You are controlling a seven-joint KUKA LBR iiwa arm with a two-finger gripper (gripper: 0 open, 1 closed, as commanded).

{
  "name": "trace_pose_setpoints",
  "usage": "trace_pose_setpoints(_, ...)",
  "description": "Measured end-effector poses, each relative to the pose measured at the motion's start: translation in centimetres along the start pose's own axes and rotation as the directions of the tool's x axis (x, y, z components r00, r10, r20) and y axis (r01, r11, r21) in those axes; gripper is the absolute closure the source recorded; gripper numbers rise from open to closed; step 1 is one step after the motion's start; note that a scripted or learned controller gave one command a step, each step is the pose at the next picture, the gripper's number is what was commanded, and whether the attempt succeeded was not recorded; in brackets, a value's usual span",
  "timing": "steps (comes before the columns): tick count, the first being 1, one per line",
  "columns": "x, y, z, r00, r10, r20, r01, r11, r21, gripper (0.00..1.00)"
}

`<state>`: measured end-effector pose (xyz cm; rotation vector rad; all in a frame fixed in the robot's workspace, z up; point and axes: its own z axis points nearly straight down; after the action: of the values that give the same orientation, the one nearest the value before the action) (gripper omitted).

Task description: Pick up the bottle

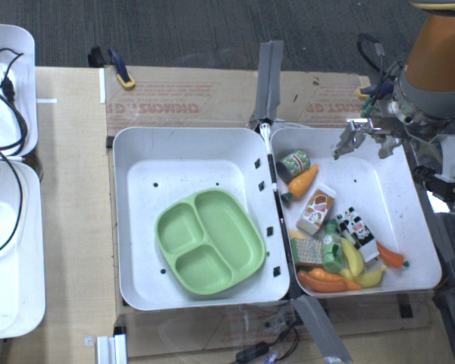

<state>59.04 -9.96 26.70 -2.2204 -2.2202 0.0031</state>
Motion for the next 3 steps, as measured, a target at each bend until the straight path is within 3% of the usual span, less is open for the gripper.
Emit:
trace_pose_setpoints(1,-2.8,0.6,5.1,0.998,-0.069,0.0,0.069,0.998,0.001,0.0)
trace_pose_setpoints(2,-0.6,-4.8,15.3,1.0,0.022,0.001,-0.022,1.0,-0.017,0.0)
trace_pose_setpoints(3,2.4,-6.7,7.6,0.995,-0.099,0.001,0.099,0.995,-0.002,0.0)
